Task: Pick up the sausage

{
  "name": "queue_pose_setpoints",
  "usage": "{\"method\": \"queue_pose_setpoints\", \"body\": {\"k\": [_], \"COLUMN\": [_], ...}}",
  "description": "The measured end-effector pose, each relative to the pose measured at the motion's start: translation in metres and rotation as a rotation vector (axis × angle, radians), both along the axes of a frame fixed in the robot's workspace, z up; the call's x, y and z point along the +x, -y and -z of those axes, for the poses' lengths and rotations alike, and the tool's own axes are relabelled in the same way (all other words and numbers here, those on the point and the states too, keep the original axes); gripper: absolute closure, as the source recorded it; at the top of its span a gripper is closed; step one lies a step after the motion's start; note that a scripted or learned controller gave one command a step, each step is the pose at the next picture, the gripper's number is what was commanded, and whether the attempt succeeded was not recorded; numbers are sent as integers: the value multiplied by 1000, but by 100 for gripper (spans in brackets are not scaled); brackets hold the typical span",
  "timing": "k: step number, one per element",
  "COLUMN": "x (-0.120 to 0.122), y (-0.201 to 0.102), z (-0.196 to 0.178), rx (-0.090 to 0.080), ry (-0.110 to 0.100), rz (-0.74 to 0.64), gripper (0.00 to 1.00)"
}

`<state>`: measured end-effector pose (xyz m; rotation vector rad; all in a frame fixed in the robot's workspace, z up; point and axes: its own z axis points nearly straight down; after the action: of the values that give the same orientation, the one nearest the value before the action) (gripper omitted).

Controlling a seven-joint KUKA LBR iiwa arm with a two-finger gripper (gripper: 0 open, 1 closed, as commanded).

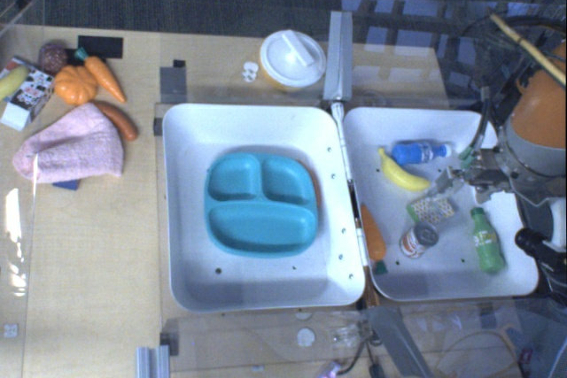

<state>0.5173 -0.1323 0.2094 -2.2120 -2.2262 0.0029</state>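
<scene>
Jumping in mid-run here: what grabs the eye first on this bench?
The bright blue divided tray in the left bin stands out most. In the right bin lie a yellow banana, a blue bottle and a green bottle, with the gripper above them, reaching in from the right. Off to the left on the bench, a pink cloth lies beside a sausage.

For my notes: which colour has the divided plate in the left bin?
Blue, a light turquoise; the divided plate shows clearly in the camera view.

The wooden counter carries two white bins – left bin, right bin. A pink cloth, a sausage and a white lid lie on it too.
</scene>
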Motion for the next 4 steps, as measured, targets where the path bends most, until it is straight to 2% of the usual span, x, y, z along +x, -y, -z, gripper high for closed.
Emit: {"method": "queue_pose_setpoints", "body": {"k": [1, 2, 3, 4], "x": [-15, -23, 68, 15], "y": [-40, -40, -10, -40], "z": [100, 119, 121, 119], "rx": [-4, -5, -6, -12], "ry": [6, 25, 20, 27], "rz": [-376, 181, -207, -431], "gripper": [0, 0, 0, 0]}}
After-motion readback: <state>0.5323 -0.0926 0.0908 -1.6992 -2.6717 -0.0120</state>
